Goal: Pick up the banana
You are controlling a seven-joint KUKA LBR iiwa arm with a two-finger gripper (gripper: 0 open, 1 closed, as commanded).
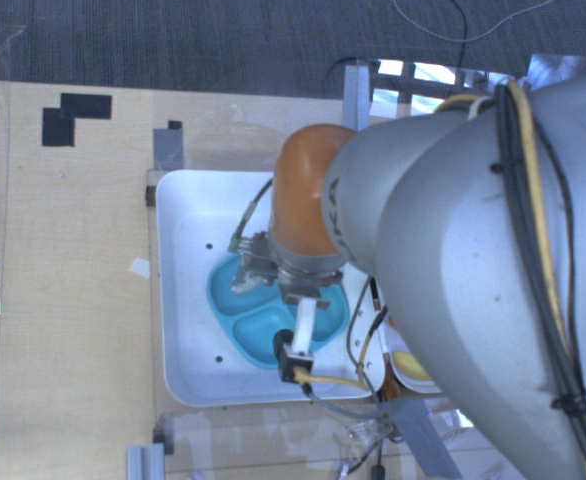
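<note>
A sliver of a yellow thing, possibly the banana point(409, 367), peeks out in the right bin under the arm; most of it is hidden. My gripper point(256, 271) hangs over the left bin point(188, 228), low above a blue divided dish point(235, 313). The orange band and the wrist cover the gripper from above. Nothing shows between the gripper and the dish.
The big grey arm point(473, 268) blocks nearly all of the right bin. The blue dish lies in the middle and near part of the left bin. Black patches point(73, 116) mark the wooden bench at the far left.
</note>
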